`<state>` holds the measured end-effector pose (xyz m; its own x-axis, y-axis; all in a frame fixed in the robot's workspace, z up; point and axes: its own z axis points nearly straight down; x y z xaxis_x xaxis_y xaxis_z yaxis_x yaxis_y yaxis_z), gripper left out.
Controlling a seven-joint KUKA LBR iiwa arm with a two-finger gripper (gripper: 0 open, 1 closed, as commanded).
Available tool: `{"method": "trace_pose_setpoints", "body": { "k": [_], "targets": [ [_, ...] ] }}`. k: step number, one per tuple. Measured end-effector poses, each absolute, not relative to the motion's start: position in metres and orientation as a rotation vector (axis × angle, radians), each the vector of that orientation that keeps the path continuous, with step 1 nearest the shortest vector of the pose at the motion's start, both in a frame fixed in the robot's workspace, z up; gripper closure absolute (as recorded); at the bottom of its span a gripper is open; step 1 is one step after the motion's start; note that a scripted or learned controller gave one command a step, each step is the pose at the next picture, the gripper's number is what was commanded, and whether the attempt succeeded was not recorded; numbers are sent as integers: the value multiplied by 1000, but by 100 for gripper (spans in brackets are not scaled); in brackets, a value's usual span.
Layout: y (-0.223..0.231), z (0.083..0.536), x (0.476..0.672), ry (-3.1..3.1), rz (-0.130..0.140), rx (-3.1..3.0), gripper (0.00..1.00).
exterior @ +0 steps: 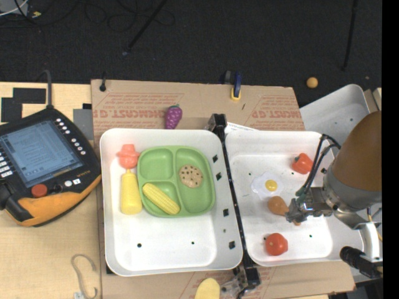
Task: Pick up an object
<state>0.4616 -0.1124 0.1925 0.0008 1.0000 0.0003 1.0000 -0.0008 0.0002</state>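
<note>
In the right-hand shallow white bin (312, 143), a round red tomato-like toy (276, 244) lies nearest. Just beyond it, the arm's dark gripper (295, 213) sits against a smooth brown egg-shaped toy (278, 205); whether its jaws are apart or together I cannot tell. Farther back lie a fried-egg toy (267, 184) and a red-orange piece (302, 163).

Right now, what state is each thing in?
tool: low in the right bin, beside the brown item.
green tray: flat in the left bin, holding the cookie and corn.
tomato: lying loose.
fried egg: lying flat.
</note>
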Motion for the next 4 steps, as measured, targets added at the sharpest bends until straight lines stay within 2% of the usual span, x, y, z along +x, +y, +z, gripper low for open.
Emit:
{"method": "trace_pose_setpoints", "body": {
  "k": [1,3,4],
  "targets": [
    [-113,229,462,-2222,-2,-2222,100],
    [-85,225,573,-2223,-2,-2220,100],
    [-66,217,601,-2222,0,-2220,100]
  ]
}}
